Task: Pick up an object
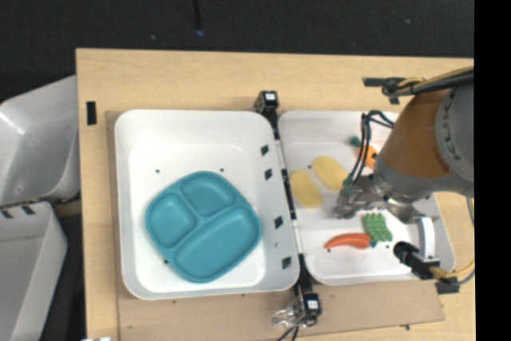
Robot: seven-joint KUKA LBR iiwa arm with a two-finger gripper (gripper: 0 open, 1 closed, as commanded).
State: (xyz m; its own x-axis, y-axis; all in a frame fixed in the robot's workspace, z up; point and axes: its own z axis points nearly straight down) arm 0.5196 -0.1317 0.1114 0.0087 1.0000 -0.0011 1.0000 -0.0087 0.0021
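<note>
Slim red-orange chili pepper [348,241], tapered, green stem end, right bin [319,271]

This is a robot lab: a plain wooden surface [200,80] carries two white bins [132,172] clipped together, cables [371,124] run at the right, black floor around.
</note>
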